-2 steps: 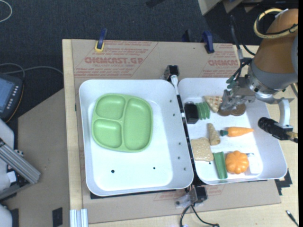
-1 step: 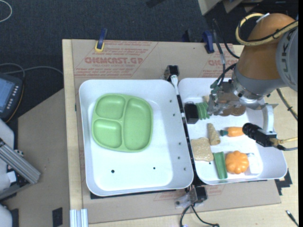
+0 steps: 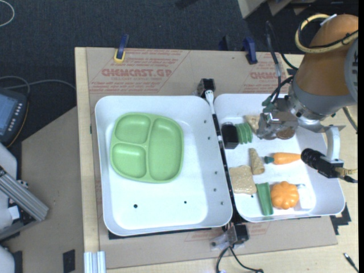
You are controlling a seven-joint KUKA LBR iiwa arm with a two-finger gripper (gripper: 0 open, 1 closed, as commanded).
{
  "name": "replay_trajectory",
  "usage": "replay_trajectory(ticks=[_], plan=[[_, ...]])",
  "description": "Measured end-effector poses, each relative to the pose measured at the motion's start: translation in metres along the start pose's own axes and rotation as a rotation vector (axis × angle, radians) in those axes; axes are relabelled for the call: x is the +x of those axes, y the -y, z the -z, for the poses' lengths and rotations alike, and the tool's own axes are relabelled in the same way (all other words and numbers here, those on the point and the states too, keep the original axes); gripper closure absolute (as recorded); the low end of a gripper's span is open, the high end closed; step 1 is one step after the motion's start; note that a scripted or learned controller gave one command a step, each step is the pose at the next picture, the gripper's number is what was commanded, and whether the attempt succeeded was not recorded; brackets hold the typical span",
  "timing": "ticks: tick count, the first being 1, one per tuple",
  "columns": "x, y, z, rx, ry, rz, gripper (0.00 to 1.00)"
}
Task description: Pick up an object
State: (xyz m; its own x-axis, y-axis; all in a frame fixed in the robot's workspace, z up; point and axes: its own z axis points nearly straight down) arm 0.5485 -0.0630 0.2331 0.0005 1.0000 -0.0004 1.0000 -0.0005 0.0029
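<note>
While the arm reaches in from the upper right, its gripper [image 3: 274, 124] hangs low over the right bin's [image 3: 324, 205] upper part, above a brown object [image 3: 284, 132]; its grip cannot be told. A green divided plate [image 3: 147, 147] lies in the left bin [image 3: 165, 215].

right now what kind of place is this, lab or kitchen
Most likely a robotics lab: a robot arm reaches over two white bins of toy food like a carrot, on a clamped board with loose cables.
</note>
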Motion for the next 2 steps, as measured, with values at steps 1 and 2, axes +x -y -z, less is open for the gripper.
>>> replay_trajectory(ticks=[1,2], plan=[[0.002,-0.002,0.000,0.001,0.000,0.001,1.00],[0.010,-0.007,-0.018,0.007,-0.001,0.001,1.00]])
